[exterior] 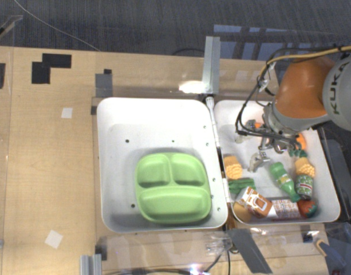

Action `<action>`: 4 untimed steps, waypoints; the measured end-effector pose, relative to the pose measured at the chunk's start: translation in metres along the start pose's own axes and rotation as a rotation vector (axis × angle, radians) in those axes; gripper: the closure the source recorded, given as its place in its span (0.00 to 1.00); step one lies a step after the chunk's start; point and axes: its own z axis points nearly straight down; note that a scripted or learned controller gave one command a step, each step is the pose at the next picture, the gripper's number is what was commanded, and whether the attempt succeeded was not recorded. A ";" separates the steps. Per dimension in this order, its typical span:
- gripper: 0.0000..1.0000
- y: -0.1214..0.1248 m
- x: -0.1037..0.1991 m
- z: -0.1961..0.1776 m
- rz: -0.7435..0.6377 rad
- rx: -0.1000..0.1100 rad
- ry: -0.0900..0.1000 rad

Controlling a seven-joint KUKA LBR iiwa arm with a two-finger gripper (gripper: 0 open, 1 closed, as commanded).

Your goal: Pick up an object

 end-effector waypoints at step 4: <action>0.00 -0.021 -0.022 0.010 -0.131 0.007 -0.016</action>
